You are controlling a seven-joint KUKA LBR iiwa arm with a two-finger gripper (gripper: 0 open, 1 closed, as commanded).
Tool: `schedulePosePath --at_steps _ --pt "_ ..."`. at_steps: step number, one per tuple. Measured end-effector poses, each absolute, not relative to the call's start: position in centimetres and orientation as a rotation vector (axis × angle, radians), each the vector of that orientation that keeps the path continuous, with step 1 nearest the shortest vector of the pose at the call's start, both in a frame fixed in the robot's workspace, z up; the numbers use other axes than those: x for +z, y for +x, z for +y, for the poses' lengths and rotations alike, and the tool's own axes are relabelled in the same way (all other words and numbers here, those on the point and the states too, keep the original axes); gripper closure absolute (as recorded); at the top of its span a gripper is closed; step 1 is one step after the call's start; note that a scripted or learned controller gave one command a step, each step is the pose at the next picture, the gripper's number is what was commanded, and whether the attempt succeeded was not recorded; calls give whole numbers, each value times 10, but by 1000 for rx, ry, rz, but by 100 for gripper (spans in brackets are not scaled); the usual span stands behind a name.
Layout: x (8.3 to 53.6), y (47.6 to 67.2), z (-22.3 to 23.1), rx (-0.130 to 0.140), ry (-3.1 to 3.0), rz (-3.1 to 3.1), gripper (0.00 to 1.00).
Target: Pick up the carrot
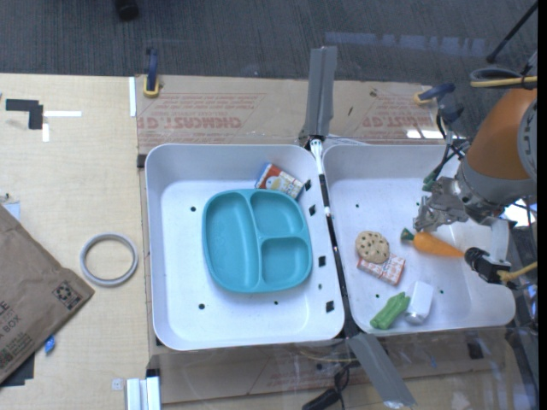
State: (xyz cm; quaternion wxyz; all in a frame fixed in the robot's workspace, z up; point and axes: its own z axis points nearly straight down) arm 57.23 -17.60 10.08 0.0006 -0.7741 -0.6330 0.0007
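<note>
The orange carrot [438, 246] lies in the right bin [359, 178], near its right side, with its green top pointing left. My gripper [432, 214] hangs just beyond the carrot's leafy end, close above it. From this angle I cannot tell whether it touches the carrot. The grey arm with its orange band [502, 139] comes in from the right.
The right bin also holds a cookie [372, 245], a red and white packet [382, 269], a green vegetable [390, 311] and a white object [419, 301]. The left bin [171, 229] holds a teal divided plate [256, 239] and a small box [280, 180]. A tape ring [108, 257] lies on the bench at left.
</note>
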Motion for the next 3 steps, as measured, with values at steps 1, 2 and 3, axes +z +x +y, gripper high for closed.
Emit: schedulePosePath --at_steps 1,2,3 --pt "101 572 -176 2 -2431 -1989 0" --pt "116 599 -182 2 -2452 -1964 0" --pt "91 551 -194 4 -2540 -1845 0"
